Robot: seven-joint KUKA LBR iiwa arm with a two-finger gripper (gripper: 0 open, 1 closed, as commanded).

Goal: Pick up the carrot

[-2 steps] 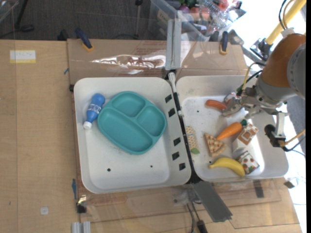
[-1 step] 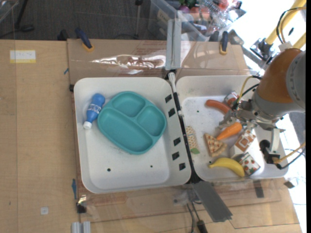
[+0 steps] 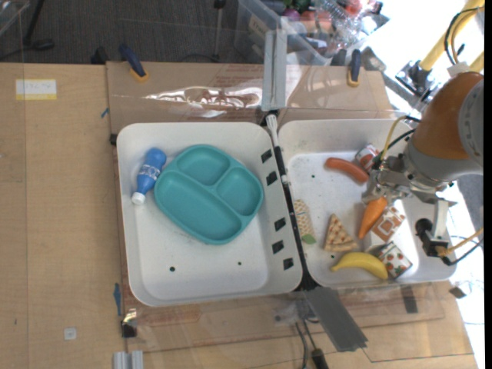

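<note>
Right bin [image 3: 307, 148] on the desk, arm [image 3: 453, 129] reaching over it. Gripper [image 3: 382, 193] low, its tip touching the carrot's [image 3: 370, 215] upper end; jaws' state unclear. Carrot tilted, between pizza slice [image 3: 337, 235] and carton [image 3: 390, 221].

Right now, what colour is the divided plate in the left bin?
Teal, seen clearly in the camera view: the plate.

arm [image 3: 453, 129]: grey rounded casing with a broad orange band above the wrist. wrist section: grey metal block, small fittings, dark parts. cables: thin black and yellow leads looping beside the wrist. pincer [image 3: 382, 193]: grey metal, compact. side attachment: white bracket carrying a black round fitting, low right.
</note>
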